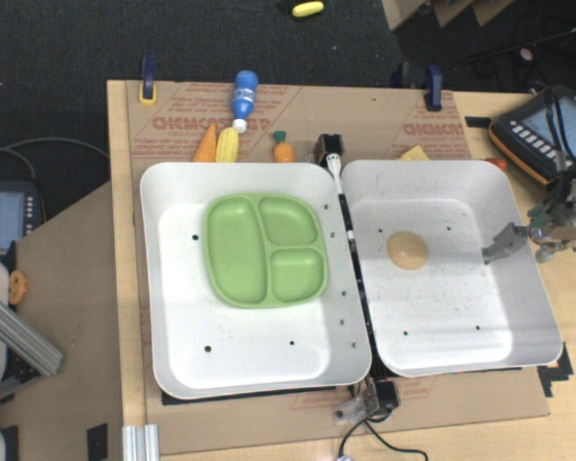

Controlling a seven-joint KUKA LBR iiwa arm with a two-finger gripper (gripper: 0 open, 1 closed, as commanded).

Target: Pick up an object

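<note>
camera view is showing the gripper [507, 242] hanging over the right bin [461, 349] near its right edge; whether its fingers are apart, i cannot tell. well to its left, a tan round object [407, 251], perhaps a bun, is lying on that bin's floor. a green divided plate [265, 249] is sitting in the left bin [245, 363].

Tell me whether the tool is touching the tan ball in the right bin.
Apart. The camera view shows bare white bin floor between the tool and the tan ball.

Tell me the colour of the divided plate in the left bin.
Light green divided plastic plate, seen plainly in the camera view.
</note>
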